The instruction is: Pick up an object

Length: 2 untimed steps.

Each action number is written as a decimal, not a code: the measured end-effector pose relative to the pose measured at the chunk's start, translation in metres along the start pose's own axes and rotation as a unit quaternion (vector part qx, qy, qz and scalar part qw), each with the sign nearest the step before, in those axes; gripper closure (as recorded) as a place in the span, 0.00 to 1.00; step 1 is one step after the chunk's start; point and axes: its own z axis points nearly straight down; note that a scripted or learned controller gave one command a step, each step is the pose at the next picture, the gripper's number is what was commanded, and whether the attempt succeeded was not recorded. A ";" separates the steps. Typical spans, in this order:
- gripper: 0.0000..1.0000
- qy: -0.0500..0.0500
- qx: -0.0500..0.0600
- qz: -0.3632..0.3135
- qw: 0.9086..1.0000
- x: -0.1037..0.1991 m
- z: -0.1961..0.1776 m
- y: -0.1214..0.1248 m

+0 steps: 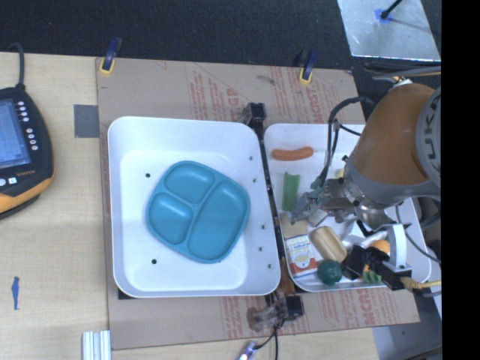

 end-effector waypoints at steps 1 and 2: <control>0.00 0.000 0.000 0.000 1.000 -0.052 0.080 0.002; 0.00 0.000 -0.002 0.000 1.000 -0.055 0.098 0.019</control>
